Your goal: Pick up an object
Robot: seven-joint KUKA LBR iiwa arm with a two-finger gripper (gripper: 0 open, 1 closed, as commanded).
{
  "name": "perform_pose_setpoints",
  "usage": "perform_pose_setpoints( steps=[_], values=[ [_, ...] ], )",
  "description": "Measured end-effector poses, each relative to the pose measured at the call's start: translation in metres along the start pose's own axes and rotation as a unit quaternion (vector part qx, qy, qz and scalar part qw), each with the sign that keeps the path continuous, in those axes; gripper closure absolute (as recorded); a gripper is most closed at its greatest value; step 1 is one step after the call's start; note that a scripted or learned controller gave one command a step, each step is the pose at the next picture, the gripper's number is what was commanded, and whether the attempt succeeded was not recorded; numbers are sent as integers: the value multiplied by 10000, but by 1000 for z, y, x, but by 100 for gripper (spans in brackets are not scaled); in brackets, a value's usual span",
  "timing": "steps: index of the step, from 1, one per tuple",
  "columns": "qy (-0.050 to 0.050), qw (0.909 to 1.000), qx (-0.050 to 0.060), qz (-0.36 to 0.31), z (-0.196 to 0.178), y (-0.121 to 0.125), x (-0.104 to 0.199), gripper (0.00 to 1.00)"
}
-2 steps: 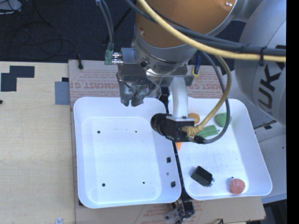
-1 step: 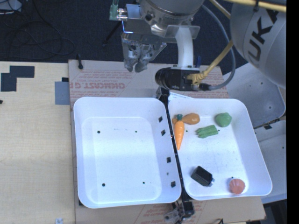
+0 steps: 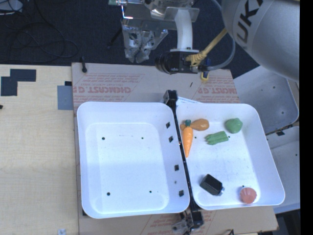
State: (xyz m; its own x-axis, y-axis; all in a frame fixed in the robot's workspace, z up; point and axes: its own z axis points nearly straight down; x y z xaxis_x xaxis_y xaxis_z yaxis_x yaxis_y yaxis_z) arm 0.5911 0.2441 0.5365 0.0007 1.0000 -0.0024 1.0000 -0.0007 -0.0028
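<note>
the gripper (image 3: 139,50) hangs high above the bench, beyond the far edge of the two bins, over dark floor, and touches nothing. its metal fingers point downward in a tight cluster, and with the glare on them i cannot tell whether they stand apart or together; nothing shows between them. the grey arm (image 3: 264,23) fills the far right corner of the view.

largest on the bench, the left bin (image 3: 90,121) sits beside the right bin (image 3: 266,146), their inner rims touching along a black divider. both rest on a cardboard sheet (image 3: 122,87) printed with red lettering.

all the things to pick lie in the right bin. an orange carrot (image 3: 187,140) lies along the inner rim, near the far corner. a brown-orange piece (image 3: 199,125) just touches its top. a long green piece (image 3: 216,138) lies near the middle. a rounded green piece (image 3: 234,125) sits by the far right corner. a black block (image 3: 212,184) lies toward the near edge, and a small pink-red ball (image 3: 248,195) sits in the near right corner.
</note>
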Motion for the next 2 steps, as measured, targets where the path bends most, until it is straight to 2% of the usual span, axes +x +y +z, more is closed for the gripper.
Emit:
perform_pose_setpoints(
  steps=[1, 2],
  values=[
    [1, 10000, -1, 2, 0, 31, 0, 100],
    [1, 10000, 16, -6, 0, 22, -1, 100]
  ],
)
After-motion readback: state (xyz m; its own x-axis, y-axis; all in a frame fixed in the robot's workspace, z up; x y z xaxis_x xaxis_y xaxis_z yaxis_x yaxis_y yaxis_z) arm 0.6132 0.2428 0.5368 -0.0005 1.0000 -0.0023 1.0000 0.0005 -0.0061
